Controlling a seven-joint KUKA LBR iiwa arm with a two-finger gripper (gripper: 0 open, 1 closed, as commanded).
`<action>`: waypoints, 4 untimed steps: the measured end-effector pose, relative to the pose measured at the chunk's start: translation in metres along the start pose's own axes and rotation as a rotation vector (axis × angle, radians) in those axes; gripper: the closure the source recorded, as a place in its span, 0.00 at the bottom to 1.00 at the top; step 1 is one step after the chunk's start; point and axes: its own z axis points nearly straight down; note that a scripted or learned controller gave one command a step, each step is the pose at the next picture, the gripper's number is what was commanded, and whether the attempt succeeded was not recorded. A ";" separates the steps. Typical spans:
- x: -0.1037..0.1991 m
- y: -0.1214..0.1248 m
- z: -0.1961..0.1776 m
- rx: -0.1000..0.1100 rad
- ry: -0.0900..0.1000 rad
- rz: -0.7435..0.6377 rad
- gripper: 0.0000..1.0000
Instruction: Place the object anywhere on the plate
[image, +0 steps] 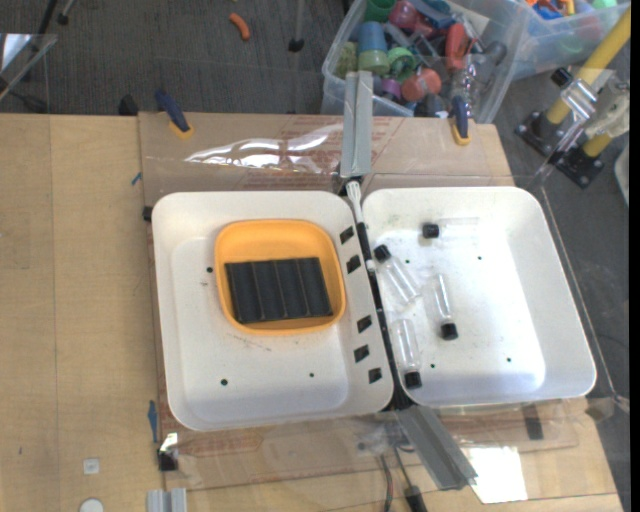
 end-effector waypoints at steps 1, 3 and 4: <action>-0.008 -0.001 -0.018 -0.001 0.000 -0.224 1.00; -0.008 -0.005 -0.023 -0.001 0.003 -0.935 1.00; -0.007 -0.014 -0.023 -0.002 0.004 -1.217 1.00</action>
